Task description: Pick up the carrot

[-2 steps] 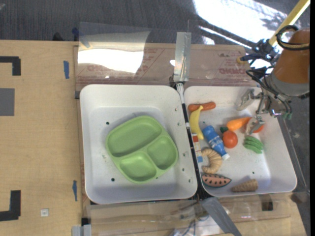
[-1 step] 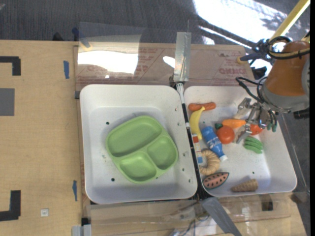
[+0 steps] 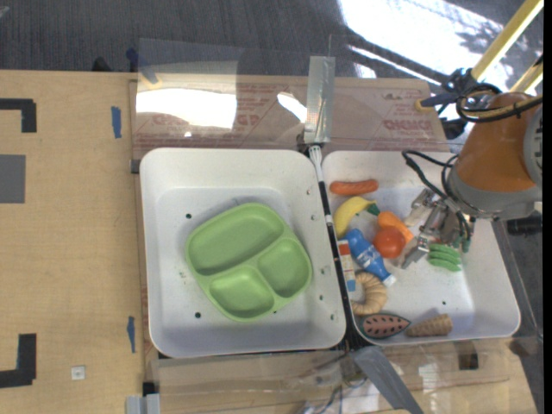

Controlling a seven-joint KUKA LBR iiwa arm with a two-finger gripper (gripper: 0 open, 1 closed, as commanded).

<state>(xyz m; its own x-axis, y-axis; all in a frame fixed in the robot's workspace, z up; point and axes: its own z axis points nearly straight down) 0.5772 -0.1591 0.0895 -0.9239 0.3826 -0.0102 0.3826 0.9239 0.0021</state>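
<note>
The carrot (image 3: 393, 223) is a short orange piece lying in the right bin (image 3: 483, 313), just right of a yellow banana (image 3: 348, 212) and above a red-orange tomato (image 3: 388, 243). My gripper (image 3: 424, 235) hangs low over the bin's middle, close to the carrot's right side and the tomato. The metal gripper body hides part of the space beside the carrot. Nothing is visibly held.
In the right bin there are also an orange sausage (image 3: 354, 186), a blue bottle (image 3: 367, 259), a green leafy piece (image 3: 445, 257), a pretzel (image 3: 373, 292), a watermelon slice (image 3: 384, 323) and a cone (image 3: 430, 324). The left bin (image 3: 164, 188) holds a green divided plate (image 3: 248, 260).
</note>
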